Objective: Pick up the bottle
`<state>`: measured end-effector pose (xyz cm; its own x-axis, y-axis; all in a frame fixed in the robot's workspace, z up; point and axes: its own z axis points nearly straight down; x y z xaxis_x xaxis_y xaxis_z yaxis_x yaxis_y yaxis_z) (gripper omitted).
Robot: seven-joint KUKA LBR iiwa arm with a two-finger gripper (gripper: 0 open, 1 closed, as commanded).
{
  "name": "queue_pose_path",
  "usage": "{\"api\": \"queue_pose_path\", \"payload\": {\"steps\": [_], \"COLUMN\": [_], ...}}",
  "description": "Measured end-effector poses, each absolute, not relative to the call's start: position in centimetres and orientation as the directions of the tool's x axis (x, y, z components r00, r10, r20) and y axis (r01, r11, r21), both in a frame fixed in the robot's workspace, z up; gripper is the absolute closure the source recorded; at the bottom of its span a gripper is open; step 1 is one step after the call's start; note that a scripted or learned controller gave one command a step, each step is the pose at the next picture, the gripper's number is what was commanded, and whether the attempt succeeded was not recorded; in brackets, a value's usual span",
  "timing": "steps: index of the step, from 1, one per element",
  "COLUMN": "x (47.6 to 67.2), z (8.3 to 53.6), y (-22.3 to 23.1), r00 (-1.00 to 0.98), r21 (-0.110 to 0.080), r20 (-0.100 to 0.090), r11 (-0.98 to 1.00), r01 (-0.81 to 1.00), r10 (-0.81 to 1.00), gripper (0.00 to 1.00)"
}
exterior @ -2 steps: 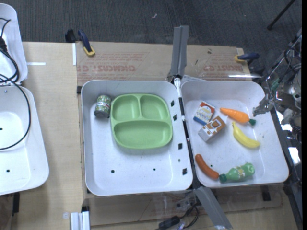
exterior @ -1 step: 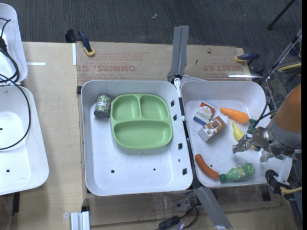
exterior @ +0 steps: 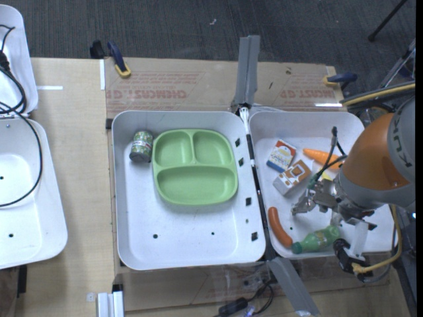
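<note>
Approach step: gripper (exterior: 316,202) low right, above green bottle (exterior: 317,240); finger state unclear. Next: descend and close.

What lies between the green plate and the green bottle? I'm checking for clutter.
In the camera view, the bins' adjoining walls and an orange sausage lie between the green plate and the green bottle.

Grey rounded arm (exterior: 396,157) with a broad orange band above the wrist. Silvery metal gripper (exterior: 316,200) hardware below the band, angular and bracketed. Thin black cable looped past the orange band; yellow-tipped black fitting lower on the wrist.
</note>
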<state>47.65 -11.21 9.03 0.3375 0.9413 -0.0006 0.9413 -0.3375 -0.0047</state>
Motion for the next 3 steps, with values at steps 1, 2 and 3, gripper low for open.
{"api": "queue_pose_path", "payload": {"steps": [1, 2, 3], "x": [47.7, 50.8, 47.7], "z": [15.2, 19.9, 15.5], "y": [-18.5, -10.5, -11.0], "r00": [0.398, 0.461, 0.63], "r21": [-0.001, -0.002, -0.005], "r20": [-0.002, -0.002, -0.003], "r11": [-0.398, -0.461, -0.63], "r01": [0.917, 0.887, 0.777], "r10": [0.917, 0.887, 0.777], "gripper": [0.0, 0.0, 0.0]}}
